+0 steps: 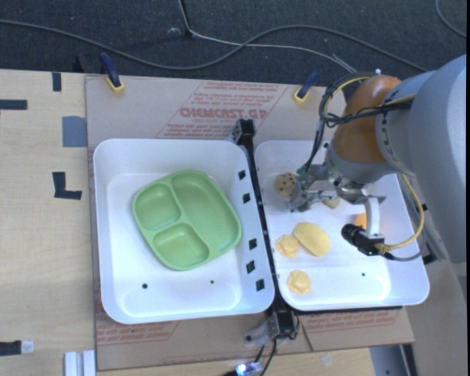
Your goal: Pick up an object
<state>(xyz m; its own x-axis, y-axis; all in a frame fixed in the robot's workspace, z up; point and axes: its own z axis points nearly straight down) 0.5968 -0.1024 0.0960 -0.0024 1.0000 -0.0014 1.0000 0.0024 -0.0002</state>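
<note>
My gripper (304,196) reaches down into the right bin (392,284), near its upper middle, under the grey arm with the orange band. A small round tan cookie (285,183) lies just left of the fingers, close to or touching them. Below the gripper lie a yellow oval food piece (312,238), a smaller yellow piece (287,247) to its left, and another yellow lump (298,282) nearer the front. A bit of orange (360,222) shows behind the arm's cable on the right.
The left bin (110,233) holds a green divided plate (186,218). A black divider (254,210) runs between the bins. The arm's wrist and cables cover the right bin's upper right part. Clamps (110,77) hold the cardboard at the back.
</note>
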